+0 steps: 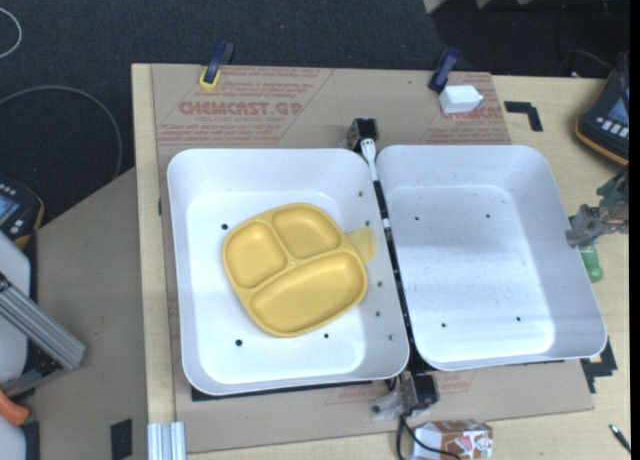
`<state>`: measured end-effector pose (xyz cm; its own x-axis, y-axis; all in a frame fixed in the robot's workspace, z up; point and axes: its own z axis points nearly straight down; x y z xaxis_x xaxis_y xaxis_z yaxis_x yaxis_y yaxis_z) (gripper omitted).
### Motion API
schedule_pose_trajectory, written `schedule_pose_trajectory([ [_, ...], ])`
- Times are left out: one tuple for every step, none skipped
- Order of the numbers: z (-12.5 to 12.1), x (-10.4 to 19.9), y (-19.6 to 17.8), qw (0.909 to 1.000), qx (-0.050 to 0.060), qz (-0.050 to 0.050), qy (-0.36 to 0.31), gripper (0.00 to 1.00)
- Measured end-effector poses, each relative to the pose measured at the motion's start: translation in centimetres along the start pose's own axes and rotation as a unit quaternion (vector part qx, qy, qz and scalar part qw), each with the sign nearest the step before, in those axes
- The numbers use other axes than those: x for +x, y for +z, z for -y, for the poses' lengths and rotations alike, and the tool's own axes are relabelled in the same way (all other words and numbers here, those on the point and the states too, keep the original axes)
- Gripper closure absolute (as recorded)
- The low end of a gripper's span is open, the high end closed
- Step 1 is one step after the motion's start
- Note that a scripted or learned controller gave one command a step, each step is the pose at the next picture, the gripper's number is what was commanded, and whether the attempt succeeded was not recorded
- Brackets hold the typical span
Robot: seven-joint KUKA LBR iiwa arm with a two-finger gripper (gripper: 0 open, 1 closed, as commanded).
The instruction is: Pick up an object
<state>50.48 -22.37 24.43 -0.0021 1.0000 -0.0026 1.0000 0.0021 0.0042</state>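
Observation:
A yellow plate (295, 268) with three compartments lies flat in the left white bin (190, 198). It sits slightly right of the bin's middle and is turned at an angle. A small tab on its right side points toward the divider between the bins. The right white bin (540, 178) sits beside it, its floor speckled with dark dots.
Both bins rest on a brown board (300, 103). Blue clamps (443, 68) and a white block (460, 99) sit at the board's back edge. A grey and green fixture (590, 233) stands at the right bin's right rim. Cables and connectors (415, 403) lie at the front.

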Motion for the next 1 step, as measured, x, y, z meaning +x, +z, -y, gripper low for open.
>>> schedule_pose_trajectory([
  [-0.92, -0.07, -3.88, 1.0000, -0.001, 0.001, 0.000, 1.00],
])
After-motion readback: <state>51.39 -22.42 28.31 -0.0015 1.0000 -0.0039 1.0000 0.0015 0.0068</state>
